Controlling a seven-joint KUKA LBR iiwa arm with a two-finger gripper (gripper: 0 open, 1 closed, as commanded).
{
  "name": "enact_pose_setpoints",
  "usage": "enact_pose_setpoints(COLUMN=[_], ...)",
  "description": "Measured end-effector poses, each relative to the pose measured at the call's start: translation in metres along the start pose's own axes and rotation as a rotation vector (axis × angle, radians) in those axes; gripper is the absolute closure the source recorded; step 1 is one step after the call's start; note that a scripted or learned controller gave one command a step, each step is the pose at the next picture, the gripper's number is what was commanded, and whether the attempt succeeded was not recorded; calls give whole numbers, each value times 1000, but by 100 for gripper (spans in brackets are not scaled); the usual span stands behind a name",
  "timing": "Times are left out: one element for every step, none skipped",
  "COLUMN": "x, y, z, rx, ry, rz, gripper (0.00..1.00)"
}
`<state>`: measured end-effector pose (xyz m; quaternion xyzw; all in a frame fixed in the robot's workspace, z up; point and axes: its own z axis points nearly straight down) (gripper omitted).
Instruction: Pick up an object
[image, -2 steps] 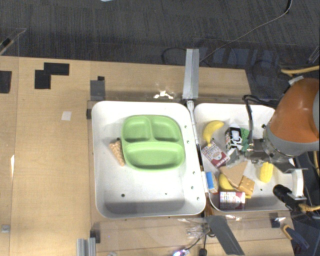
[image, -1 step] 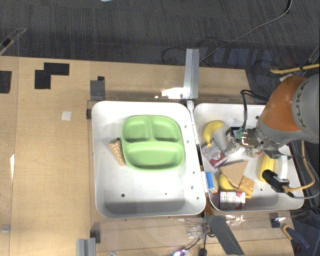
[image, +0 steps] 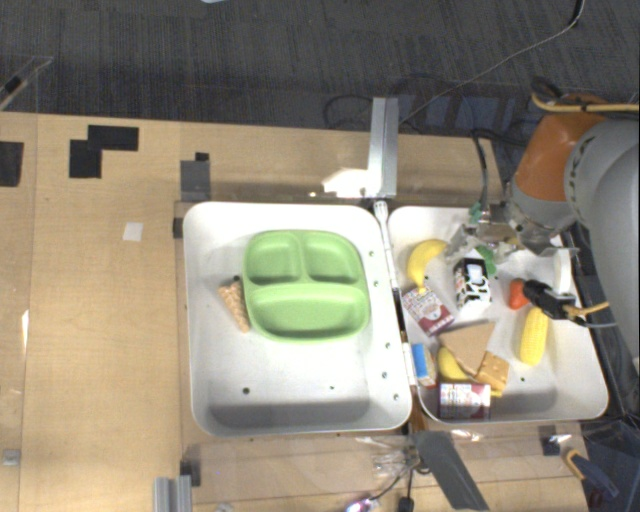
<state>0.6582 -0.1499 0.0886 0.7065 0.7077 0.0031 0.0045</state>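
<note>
Nearest the camera, a small can (image: 464, 400) is seen at the right bin's (image: 590, 400) front edge, while the claw (image: 487, 237) is poised just above-right of a black-and-white carton (image: 473, 281) standing beside it.

No legible txt; print on maroon packet (image: 432, 312) & can (image: 464, 400) too blurred.

Two bins (image: 200, 330), one green plate (image: 305, 283)

Fixed overhead slant, seemingly mid-range, both bins (image: 200, 330)
</note>
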Motion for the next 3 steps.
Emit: enact_pose_setpoints(x=[1, 75, 94], y=[4, 13, 4], z=[-16, -99, -98], rx=[-11, 3, 5], ry=[-4, 2, 2], rz=[-7, 42, -218], gripper=[100, 100, 100])
